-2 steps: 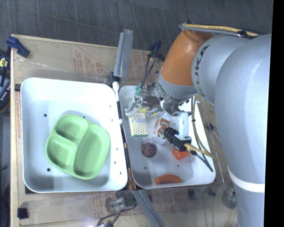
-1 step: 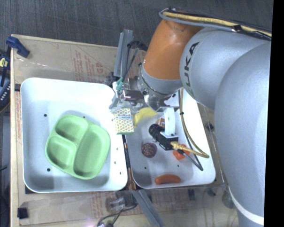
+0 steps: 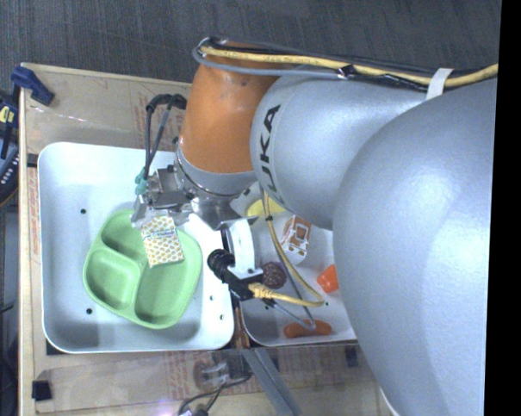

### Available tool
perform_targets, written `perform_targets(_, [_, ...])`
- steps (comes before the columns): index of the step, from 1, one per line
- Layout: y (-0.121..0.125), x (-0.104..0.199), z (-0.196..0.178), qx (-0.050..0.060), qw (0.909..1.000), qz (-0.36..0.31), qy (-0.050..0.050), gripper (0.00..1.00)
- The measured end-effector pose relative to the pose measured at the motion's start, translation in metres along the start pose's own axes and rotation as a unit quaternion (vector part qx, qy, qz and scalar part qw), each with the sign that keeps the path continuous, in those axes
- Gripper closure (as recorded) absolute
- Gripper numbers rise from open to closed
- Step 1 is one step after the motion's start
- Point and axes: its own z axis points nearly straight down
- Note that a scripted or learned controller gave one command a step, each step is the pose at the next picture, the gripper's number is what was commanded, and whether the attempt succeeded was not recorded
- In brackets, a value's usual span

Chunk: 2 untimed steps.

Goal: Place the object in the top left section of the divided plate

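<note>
A green divided plate (image 3: pixel 141 279) sits in the left white bin (image 3: pixel 61 237) on the desk. Above its upper rim, a patterned packet (image 3: pixel 162 241) hangs gripped in the pincer (image 3: pixel 161 216). Beyond, the grey arm (image 3: pixel 374 165) crosses the right bin (image 3: pixel 263 337), over small orange items (image 3: pixel 326 279).

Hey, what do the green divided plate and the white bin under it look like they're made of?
The green divided plate looks like moulded plastic: one even pale green colour, a soft sheen, rounded ridges between its sections. The left white bin also reads as plastic, smooth and slightly glossy, with rounded corners and a gentle highlight along its wall. Neither can be confirmed from the look alone.
</note>
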Motion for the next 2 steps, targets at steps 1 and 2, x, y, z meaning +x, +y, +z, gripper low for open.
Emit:
perform_targets(1, [-0.0618, 0.0052, 0.0313, 0.001, 0.9999, 0.017, -0.001, 1.00])
perform_targets(2, [-0.0617, 0.0054, 0.0311, 0.001, 0.9999, 0.017, -0.001, 0.00])
